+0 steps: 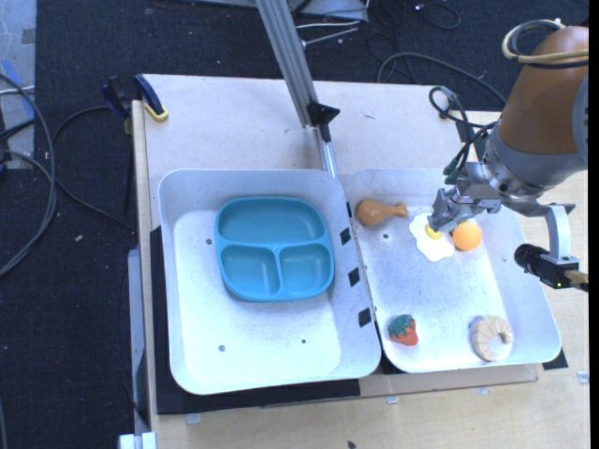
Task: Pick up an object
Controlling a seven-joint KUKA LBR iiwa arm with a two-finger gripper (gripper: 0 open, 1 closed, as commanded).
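Arm (pixel 547 92) enters from the right, orange band uppermost, grey wrist angled down and leftward over the right bin (pixel 524 340). Pincer (pixel 442 221) sits low at the bin's upper middle, directly over the toy fried egg (pixel 432 243); its dark fingers overlap the egg's yolk end, and whether they are spread or closed cannot be made out from this angle. Nothing is visibly clamped between them. An orange ball (pixel 467 237) lies just beside the pincer on its right, touching or nearly touching the egg's edge. A toy drumstick (pixel 378 212) lies near the bin's upper left, close to the divider between bins, a little apart from the egg. Toward the near rim: a toy strawberry (pixel 403 329) left of centre and a pale shrimp-like toy (pixel 490 337) by the right corner, the two well apart. The middle of the right bin floor, between the egg group and the near pair, is open. Left bin (pixel 187 344) carries a blue three-compartment tray (pixel 274 248) set at its centre, with bare white floor around it on all sides, widest toward the near rim. Both bins rest on the pale counter (pixel 225 120); a slanted metal pole (pixel 285 45) crosses the far side above the seam between bins.
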